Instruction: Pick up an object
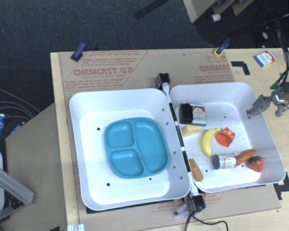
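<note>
Banana [208, 140] lying near the middle of the right bin [262, 145], crowded by a can [225, 161] at six o'clock, a red wedge [225, 137] at three, a carrot [246, 156] and tomato [256, 164] toward four. Gripper [267, 104] hanging at two o'clock over the rim, probably staged for descent. Fingers' spread: cannot tell. Blue plate [136, 147] alone in the left bin [83, 140].

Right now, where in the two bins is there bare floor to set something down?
Left white bin: bare floor rings the blue divided plate, widest toward its left wall. Right white bin: open floor along the top and right side, beyond the orange wedge. Crowded from the yellow banana down to the small jar and carrot.
</note>
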Robot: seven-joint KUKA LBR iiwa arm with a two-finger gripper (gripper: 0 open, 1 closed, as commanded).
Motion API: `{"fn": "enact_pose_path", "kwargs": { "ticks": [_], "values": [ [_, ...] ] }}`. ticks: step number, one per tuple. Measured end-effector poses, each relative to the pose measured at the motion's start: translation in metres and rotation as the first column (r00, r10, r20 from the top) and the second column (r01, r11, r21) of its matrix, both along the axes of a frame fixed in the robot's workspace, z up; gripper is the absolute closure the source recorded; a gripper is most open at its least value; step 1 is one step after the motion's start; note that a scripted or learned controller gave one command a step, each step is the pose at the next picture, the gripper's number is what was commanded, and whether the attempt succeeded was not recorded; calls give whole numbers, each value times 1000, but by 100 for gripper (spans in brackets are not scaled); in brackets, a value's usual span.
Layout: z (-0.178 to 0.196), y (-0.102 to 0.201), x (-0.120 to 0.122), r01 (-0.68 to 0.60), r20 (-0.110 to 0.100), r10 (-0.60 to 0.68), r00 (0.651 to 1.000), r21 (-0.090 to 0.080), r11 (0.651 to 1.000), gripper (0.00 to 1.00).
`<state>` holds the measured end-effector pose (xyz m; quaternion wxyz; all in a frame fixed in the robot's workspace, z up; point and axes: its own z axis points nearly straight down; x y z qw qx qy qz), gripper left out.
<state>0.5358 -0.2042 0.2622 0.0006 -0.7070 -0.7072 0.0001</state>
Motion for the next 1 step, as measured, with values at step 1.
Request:
{"fn": "enact_pose_path", "kwargs": {
  "ticks": [1],
  "values": [
    [-118,5,20,0,-3,0,1000,1,1000,0]
  ]
}}
